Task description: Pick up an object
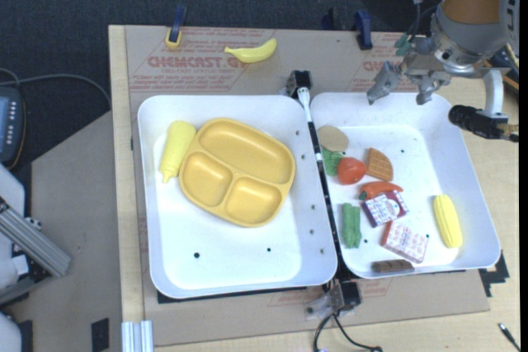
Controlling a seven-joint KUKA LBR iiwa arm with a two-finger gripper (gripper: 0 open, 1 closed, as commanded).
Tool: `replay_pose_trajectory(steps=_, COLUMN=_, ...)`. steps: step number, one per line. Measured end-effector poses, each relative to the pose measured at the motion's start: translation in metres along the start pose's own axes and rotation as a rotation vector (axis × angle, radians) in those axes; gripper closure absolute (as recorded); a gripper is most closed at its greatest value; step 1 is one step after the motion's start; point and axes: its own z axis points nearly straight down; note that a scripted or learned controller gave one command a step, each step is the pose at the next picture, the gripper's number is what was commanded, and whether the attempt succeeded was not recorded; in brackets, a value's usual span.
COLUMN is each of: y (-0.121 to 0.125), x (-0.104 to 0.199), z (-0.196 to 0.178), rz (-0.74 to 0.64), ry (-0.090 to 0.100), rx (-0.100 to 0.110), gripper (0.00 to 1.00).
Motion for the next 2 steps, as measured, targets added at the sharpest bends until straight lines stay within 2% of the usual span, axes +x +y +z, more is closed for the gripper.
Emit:
replay_pose_trajectory(steps=1, y=0.002, x=0.000, z=-0.009, rz=-0.002, ry=-0.002, rx=-0.014, gripper=0.00)
replay_pose_trajectory(steps=2, y=0.005, x=0.000, z=0.054, rz=-0.002, ry=-0.002, rx=-0.009, gripper=0.00)
